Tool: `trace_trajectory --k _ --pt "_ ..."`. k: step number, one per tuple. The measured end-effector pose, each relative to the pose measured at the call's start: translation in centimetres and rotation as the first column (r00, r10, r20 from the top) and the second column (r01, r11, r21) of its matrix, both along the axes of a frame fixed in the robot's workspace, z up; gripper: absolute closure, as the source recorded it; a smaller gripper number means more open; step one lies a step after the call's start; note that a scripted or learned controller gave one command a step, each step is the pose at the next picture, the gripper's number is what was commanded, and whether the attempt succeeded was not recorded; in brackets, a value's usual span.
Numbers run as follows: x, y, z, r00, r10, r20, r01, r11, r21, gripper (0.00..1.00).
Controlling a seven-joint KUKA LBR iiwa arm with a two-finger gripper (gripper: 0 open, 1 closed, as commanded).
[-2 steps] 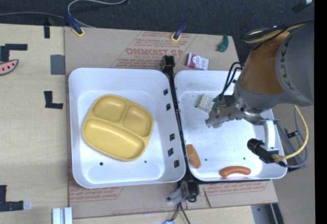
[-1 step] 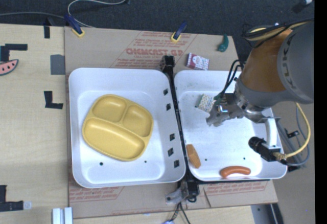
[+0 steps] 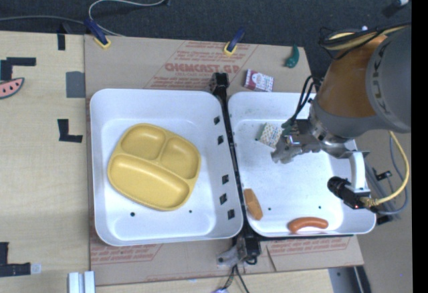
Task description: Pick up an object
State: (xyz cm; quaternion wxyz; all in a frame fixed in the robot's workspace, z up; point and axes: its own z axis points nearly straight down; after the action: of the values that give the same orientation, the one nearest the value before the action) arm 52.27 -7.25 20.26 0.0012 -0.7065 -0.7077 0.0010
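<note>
Nearest the lens, the arm's hand (image 3: 287,149) is lowered into the right bin (image 3: 321,111), just beside a small speckled packet (image 3: 269,134), presumably the chosen object. Whether it is parted or closed cannot be told; nothing is seen gripped.

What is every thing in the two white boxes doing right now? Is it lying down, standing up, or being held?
yellow tray: lying flat in the left bin, right way up, three compartments.
small packet: lying in the right bin, just beside the gripper, not seen between its fingers.
bread roll: lying flat near the right bin's left wall.
sausage: lying flat by the right bin's front edge.
gripper: low over the right bin.
</note>
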Motion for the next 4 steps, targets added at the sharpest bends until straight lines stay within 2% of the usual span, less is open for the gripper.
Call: trace_trajectory --k 1,2,3,4 --pt "2.3 6.7 -1.9 1.0 0.0 0.001 0.0 1.0 0.0 1.0" --pt "2.2 6.7 -1.0 1.0 0.002 -0.001 -0.002 1.0 0.0 1.0" --pt "-4.0 1.3 -1.9 1.0 -0.003 0.0 0.003 1.0 -0.001 1.0" --pt "-3.9 1.4 -1.0 1.0 -0.001 0.0 0.001 1.0 0.001 1.0"
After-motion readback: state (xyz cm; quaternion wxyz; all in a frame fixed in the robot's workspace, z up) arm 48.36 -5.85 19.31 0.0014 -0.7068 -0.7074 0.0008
